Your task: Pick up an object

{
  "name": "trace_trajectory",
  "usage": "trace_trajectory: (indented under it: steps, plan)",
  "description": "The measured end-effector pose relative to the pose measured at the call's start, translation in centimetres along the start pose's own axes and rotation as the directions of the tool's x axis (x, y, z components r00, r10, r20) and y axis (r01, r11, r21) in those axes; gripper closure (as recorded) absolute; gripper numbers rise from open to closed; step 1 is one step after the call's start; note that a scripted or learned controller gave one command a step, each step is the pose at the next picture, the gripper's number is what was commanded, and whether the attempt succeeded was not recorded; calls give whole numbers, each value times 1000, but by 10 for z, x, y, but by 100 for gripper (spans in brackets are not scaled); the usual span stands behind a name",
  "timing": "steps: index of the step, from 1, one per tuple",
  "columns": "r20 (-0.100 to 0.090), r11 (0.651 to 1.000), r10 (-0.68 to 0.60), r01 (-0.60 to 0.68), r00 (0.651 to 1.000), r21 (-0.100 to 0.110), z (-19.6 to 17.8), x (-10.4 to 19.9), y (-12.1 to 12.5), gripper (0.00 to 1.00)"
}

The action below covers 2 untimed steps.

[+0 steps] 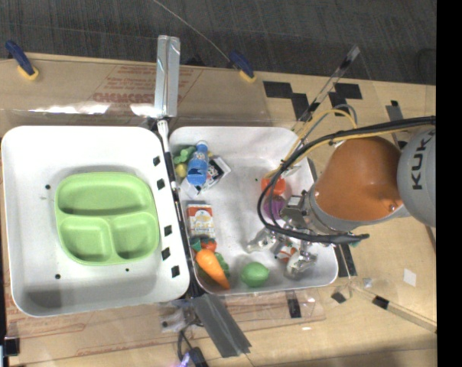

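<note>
My gripper [283,252] reaches down into the right bin [239,140] near its front right corner, under the orange wrist band [361,180]. Its metal fingers sit low over the bin floor, and nothing shows between them. A green ball [255,274] lies just left of the gripper. An orange carrot [211,267] rests further left by the bin's front left corner. A small printed packet [201,222] lies above the carrot. A blue bottle [199,163] and yellow-green pieces [183,159] sit at the back left. An orange and purple object [275,192] is partly hidden by the wrist.
The left bin [24,228] holds a green divided tray [107,217]. A metal post [167,75] stands behind the seam between the bins. Cables [323,132] loop from the wrist over the right bin's back right part.
</note>
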<state>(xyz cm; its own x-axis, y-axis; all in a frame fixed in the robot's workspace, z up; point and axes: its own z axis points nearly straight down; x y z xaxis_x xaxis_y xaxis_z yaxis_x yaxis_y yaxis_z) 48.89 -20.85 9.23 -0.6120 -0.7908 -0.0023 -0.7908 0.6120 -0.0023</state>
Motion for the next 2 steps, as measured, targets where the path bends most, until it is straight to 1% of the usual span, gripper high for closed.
trace_trajectory:
  steps: [1, 2]
  plan:
    - [3, 1000, -8, 8, 1000, 3, -10, -4, 0, 100]
    - [3, 1000, -9, 9, 1000, 2, -10, -4, 0, 0]
